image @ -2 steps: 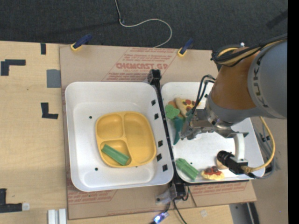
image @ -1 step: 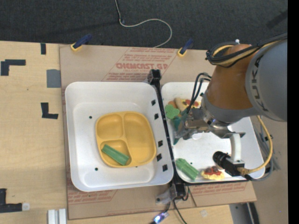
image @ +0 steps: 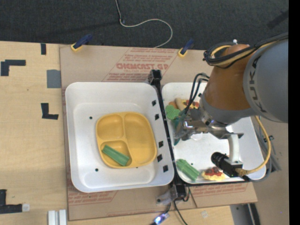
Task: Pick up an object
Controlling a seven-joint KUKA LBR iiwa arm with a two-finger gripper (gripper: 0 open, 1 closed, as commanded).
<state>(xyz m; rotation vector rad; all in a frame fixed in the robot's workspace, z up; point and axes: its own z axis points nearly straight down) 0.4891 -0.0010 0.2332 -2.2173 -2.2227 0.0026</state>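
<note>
The left bin (image: 75, 125) holds a yellow divided plate (image: 133, 130) with a green piece (image: 116, 155) in its lower-left compartment. The arm (image: 239, 83) reaches over the right bin (image: 255, 172), its end effector (image: 183, 130) low near the bin's left wall, beside green items (image: 171, 112). Another green piece (image: 187, 168) and a red-yellow object (image: 213, 173) lie near the front wall.

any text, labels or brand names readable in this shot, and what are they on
"KUKA", partly visible in dark letters on the grey robot arm.
Red printing on the brown cardboard sheet behind the two white bins: upside down and too blurred to read with confidence.
No other text is legible.
</note>
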